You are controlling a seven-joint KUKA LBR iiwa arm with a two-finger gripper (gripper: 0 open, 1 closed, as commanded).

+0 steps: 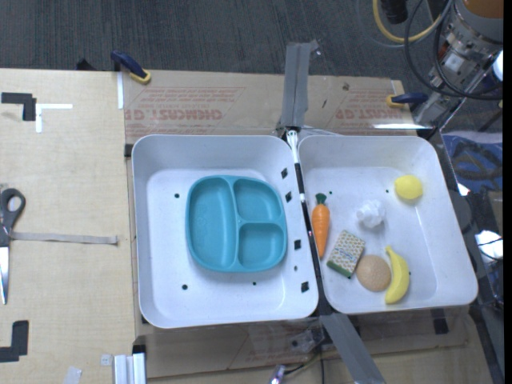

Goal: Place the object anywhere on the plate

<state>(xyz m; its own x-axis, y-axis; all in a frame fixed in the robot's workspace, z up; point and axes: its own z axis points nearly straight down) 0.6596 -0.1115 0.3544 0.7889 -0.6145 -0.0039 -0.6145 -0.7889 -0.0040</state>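
Note:
A teal plate with three compartments lies in the middle of the left bin, with nothing on it. The right bin holds a toy carrot, a green-edged sponge, a round brown bun, a banana, a yellow lemon and a small white crumpled piece. My gripper hangs high at the upper right, beyond the right bin's far corner and well away from all the objects.
Yellow and black cables hang around the arm at the top right. Scissors lie on the bench at the far left. Blue-and-yellow clamps sit at the cardboard's back edge.

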